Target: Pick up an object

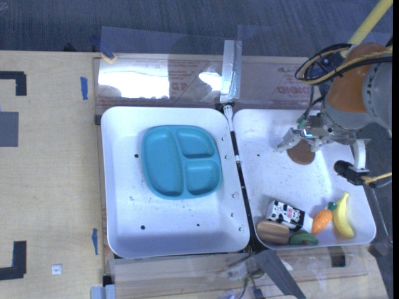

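Brown disc (303, 154) sits right under my gripper (302, 136) in the right bin (274, 185); can't tell if my jaws are open.

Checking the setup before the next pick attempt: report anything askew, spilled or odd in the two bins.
Nothing looks spilled or damaged. The blue divided plate lies flat in the left bin. In the right bin, the banana, carrot, cow-print carton and wooden piece crowd its near edge. A brown disc lies by the gripper.
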{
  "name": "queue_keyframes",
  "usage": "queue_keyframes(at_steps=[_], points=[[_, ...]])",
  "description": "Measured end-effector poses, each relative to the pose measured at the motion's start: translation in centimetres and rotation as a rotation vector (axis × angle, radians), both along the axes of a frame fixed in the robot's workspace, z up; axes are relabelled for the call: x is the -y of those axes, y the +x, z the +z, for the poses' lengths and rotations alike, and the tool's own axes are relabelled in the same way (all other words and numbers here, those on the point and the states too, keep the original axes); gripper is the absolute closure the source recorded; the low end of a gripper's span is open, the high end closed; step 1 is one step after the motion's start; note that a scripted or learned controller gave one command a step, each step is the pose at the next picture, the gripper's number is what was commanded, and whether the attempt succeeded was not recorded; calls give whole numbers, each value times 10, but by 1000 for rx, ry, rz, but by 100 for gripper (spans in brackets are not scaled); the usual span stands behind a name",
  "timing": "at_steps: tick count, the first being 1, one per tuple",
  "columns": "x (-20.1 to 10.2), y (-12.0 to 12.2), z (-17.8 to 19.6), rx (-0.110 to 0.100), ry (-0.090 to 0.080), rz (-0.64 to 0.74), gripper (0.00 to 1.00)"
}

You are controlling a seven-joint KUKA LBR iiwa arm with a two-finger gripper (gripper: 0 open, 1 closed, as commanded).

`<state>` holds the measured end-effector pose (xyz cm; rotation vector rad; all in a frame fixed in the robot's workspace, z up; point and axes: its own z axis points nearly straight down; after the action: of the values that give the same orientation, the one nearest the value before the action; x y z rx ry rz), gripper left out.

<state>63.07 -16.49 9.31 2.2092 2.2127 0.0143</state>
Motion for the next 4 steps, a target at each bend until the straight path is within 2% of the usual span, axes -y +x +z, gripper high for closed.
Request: queue_keyframes(at_steps=[1,2,4], points=[[13,27,56,-10,3,-128,0],[2,6,0,-3,1,-99,0],[8,-10,0,-1,1,-53,0]])
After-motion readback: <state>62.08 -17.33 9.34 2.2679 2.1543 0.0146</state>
